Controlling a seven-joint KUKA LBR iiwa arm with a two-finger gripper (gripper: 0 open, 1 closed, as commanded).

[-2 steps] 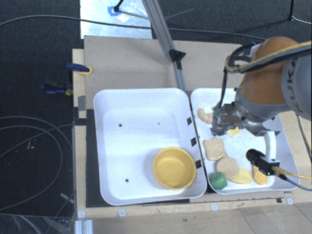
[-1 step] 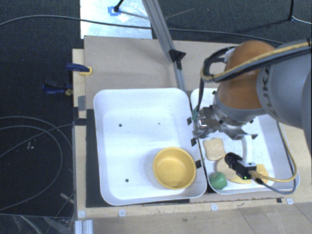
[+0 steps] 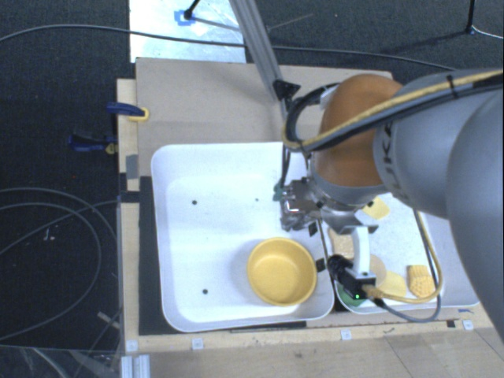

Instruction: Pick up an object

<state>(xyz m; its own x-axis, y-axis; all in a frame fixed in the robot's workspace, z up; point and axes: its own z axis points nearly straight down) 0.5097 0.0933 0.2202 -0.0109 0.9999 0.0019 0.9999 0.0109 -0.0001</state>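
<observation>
One yellow bowl (image 3: 282, 271) in a white bin (image 3: 197, 235): probably light, stiff, slick; I'd take its rim. My pincer (image 3: 298, 209) hangs near; spread or pressed together, I cannot tell.

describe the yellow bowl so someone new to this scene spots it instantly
Find the left bin of the two white ones side by side. In its lower right corner as the camera sees it sits the yellow bowl, upright with its opening up. It is round and deep, much bigger than the small yellowish pieces in the right bin.
</observation>
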